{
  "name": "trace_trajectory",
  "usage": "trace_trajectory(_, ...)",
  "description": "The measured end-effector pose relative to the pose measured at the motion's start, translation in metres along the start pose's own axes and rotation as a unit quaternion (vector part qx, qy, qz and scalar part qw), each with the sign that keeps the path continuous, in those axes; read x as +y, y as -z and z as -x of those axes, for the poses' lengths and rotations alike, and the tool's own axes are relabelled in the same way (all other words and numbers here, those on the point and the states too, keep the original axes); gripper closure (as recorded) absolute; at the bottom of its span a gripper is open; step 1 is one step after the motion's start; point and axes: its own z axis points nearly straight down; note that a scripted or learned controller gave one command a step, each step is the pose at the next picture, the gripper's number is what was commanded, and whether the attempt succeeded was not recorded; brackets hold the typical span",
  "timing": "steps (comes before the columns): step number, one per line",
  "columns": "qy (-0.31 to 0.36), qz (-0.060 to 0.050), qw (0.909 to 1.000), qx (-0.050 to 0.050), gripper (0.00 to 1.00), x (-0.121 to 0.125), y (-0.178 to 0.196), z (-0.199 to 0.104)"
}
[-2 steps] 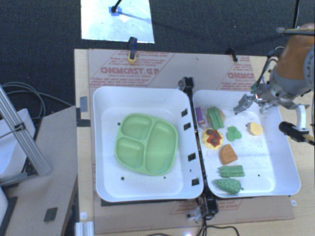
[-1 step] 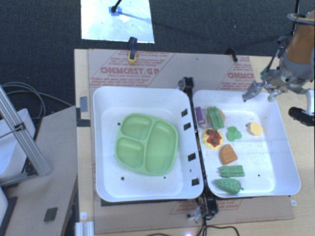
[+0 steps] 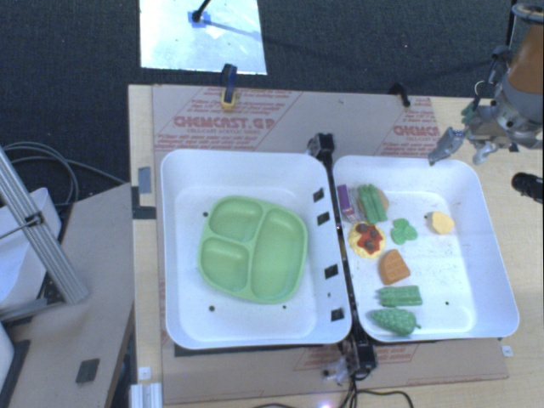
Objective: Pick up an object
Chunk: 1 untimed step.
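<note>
Currently approach step: gripper point(image 3: 463, 143) held above right bin point(image 3: 489, 253) far-right corner, fingers spread, nothing gripped. Next: descent needed onto yellow piece point(image 3: 440, 222) near far edge.

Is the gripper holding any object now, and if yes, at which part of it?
Nothing is held. The gripper is open above the right bin's far edge, with nothing between its fingers.

One fixed camera above the bench point(image 3: 280, 117) looks down aslant.
</note>
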Motion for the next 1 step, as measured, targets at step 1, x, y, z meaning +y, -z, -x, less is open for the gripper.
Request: trace_trajectory(1,-0.002,-0.006,1.0,0.002,0.0,-0.0521,-0.037,-0.0152)
